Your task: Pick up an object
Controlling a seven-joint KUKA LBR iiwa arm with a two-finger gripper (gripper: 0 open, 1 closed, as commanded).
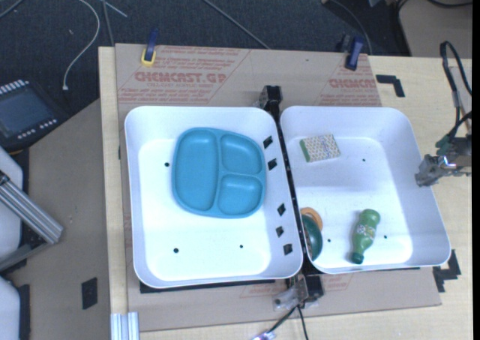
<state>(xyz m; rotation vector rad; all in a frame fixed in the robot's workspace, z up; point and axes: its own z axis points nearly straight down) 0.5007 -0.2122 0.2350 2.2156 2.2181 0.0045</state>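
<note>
Below, cardboard bench point(225, 68) bears two white bins point(150, 203).

The orange-and-green object point(312, 231) in the right bin point(397, 181), at its near left corner, lies partly tucked against the wall, so its shape is unclear. The speckled pad's point(320, 148) pattern is too small to read, possibly a sponge.

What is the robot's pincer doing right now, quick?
Pincer: at the right bin's right rim, too small and blurry to tell if open or closed; nothing seen held.
</note>
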